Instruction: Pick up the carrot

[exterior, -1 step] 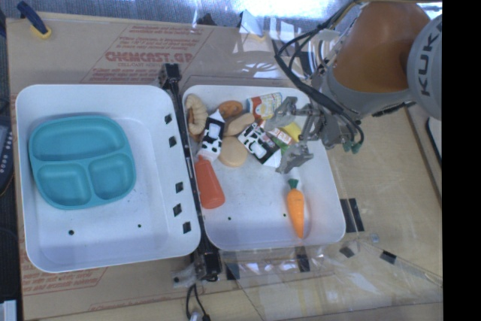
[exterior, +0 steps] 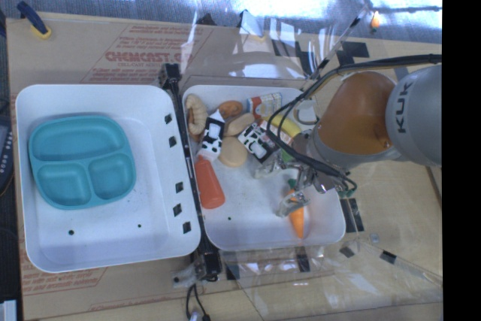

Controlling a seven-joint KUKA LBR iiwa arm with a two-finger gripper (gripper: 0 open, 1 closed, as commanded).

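The carrot (exterior: 298,221) is small and orange with a green top. It lies near the front right corner of the right bin (exterior: 248,233), pointing toward the front wall. My gripper (exterior: 300,185) hangs just above the carrot's green end, coming down from the orange-banded wrist (exterior: 352,119). The arm's bulk and the cables hide the gripper's tip, and I cannot make out whether it touches the carrot.
An orange-red bottle-like toy (exterior: 209,181) lies by the right bin's left wall. Several toy foods crowd the bin's back: a bagel (exterior: 196,116), a black-and-white cow (exterior: 213,137), a beige round piece (exterior: 234,153). A teal divided plate (exterior: 81,159) sits in the left bin (exterior: 45,244).
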